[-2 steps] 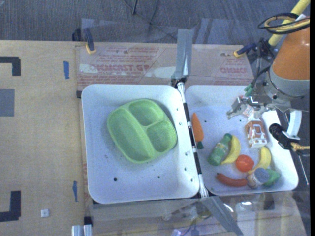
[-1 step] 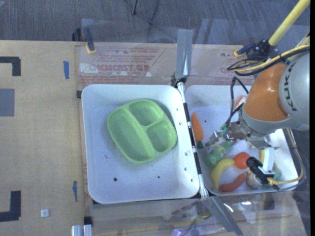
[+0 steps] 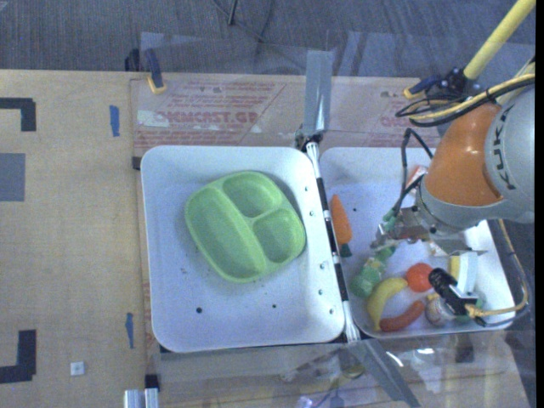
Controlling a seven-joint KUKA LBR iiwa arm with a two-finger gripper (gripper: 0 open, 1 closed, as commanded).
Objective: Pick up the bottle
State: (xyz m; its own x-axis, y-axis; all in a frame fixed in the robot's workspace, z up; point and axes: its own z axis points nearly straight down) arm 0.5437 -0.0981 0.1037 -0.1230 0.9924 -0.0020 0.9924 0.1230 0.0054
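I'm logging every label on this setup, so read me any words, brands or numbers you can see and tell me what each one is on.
"KU", the start of a brand name cut off by the frame edge: on the grey arm.
Faded red lettering: on the cardboard sheet behind the bins, too blurred to read.

"KUKA" lettering on arm (image 3: 501, 155), faded red print on cardboard (image 3: 208, 113), unreadable
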